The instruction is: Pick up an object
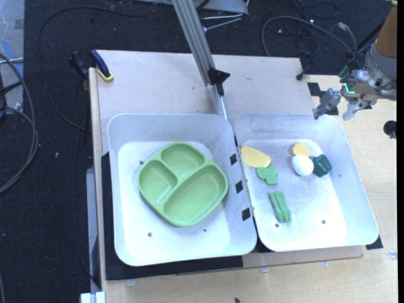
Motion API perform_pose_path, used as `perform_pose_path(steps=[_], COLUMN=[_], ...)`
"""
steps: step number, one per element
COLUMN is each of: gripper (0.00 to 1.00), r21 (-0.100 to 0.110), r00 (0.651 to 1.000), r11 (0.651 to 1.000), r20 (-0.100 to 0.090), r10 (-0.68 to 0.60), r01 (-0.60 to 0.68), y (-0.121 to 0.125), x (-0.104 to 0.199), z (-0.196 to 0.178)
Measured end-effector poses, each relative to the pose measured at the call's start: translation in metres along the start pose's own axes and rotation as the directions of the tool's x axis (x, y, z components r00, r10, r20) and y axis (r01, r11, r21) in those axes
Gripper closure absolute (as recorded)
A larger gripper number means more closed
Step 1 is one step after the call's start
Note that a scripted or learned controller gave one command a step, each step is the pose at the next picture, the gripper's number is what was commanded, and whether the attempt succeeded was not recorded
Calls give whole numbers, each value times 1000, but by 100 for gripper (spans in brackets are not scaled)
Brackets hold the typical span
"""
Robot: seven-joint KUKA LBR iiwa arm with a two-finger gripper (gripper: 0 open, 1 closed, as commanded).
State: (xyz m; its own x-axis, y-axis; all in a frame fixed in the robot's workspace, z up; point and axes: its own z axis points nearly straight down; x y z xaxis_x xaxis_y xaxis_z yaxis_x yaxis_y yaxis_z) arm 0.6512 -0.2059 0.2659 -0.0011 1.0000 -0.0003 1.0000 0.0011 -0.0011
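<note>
In the right bin (353, 194) lie several small toy foods: a yellow flat piece (255, 157), a light green chunk (268, 175), a long green piece (279, 206), a white egg (303, 165), a small yellow piece (301, 149) and a dark green piece (322, 165). My gripper (339, 105) hangs above the bin's far right corner, open, with nothing between its fingers. The nearest things, the egg and the dark green piece, lie well below it in the picture.
The left bin (126, 232) holds a green divided plate (183, 183). A slanted metal pole (196, 36) crosses the back of the bench and ends between the bins. Cables lie on the dark floor behind.
</note>
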Motion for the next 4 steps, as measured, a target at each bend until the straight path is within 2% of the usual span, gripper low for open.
perform_pose_path(steps=[1,2,3,4], gripper=[0,0,0,0], r21=[-2,4,4,4], r00=[1000,1000,1000,1000], r11=[1000,1000,1000,1000], r20=[1,-1,-1,-1], r10=[0,-2,2,-2], r01=[0,2,-2,2], y=[0,-3,-13,-4], x=[0,9,6,6], z=[-1,57,106,163])
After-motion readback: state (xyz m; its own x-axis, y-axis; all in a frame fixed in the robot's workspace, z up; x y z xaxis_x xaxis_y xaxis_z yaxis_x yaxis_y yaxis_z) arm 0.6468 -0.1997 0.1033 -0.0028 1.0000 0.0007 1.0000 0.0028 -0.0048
